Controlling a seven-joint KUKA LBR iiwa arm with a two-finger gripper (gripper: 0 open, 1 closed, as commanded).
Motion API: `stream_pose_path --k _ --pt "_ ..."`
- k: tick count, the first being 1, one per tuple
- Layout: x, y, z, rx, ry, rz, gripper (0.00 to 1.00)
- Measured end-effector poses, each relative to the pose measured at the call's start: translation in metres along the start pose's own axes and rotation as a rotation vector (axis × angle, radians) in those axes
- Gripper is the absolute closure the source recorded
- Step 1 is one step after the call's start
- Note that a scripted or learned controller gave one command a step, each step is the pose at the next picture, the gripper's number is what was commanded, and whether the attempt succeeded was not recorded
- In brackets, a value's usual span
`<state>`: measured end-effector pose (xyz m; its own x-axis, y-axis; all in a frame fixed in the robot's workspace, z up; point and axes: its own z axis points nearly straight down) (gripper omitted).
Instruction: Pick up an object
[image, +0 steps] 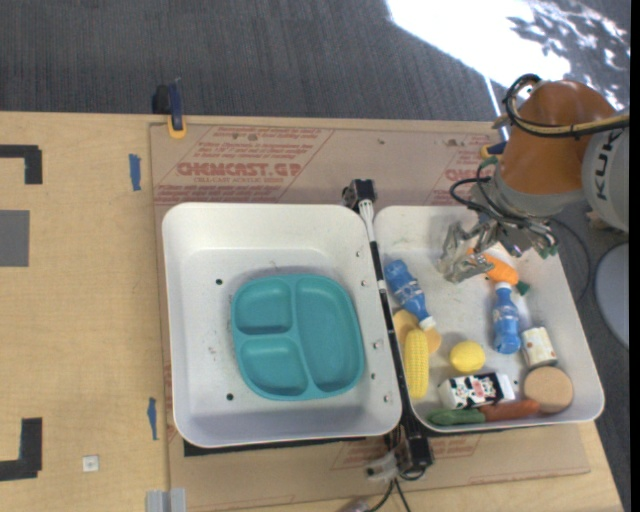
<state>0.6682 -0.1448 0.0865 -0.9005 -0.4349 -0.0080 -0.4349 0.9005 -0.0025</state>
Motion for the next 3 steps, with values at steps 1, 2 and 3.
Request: stream_pose_path --k 1,2,3 --pt "0.037 0.090 -0.100 -0.001 0.003 0.104 1.00" --pt "0.082 0.069 -0.001 -0.002 0.004 -0.193 1.00" --pt "0.075 0.054 -0.001 -0.001 -0.001 -0.624 1.00"
